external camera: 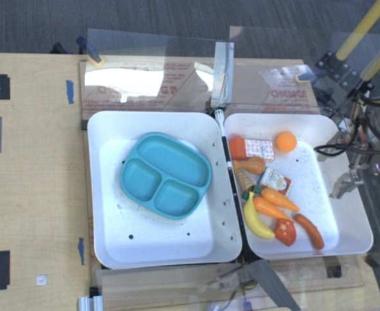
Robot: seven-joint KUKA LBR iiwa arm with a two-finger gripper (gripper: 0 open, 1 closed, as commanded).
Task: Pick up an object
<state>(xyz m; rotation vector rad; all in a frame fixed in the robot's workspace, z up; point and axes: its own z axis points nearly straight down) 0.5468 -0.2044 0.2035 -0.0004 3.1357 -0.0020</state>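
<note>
Bench (28,173): pale wood surface carrying two shallow white bins side by side.

Left bin (105,238): contains one blue divided plate (166,175), lying flat near the middle, three compartments, nothing in them.

Right bin (355,232): holds the candidate objects, crowded along its left half. Noted: an orange ball (285,141) near the back, standing apart from the rest; a small printed packet (259,148) beside a red item at the back left; a banana (255,219), a carrot (275,203), a red piece (285,231) and a sausage (309,230) toward the front, several touching or overlapping.

Gripper (346,185): a metal part at the right bin's right wall appears to be it, but it is small and indistinct. Whether it is spread or closed cannot be told. Nothing is seen held.

Assessment: the pick has not begun. Recommended target is the orange ball or the sausage, each having free space on at least one side. Descend vertically over the centre of the chosen object, with the closing line across its narrow dimension. Avoid the banana and carrot cluster, where neighbours would likely block the gripper.
</note>
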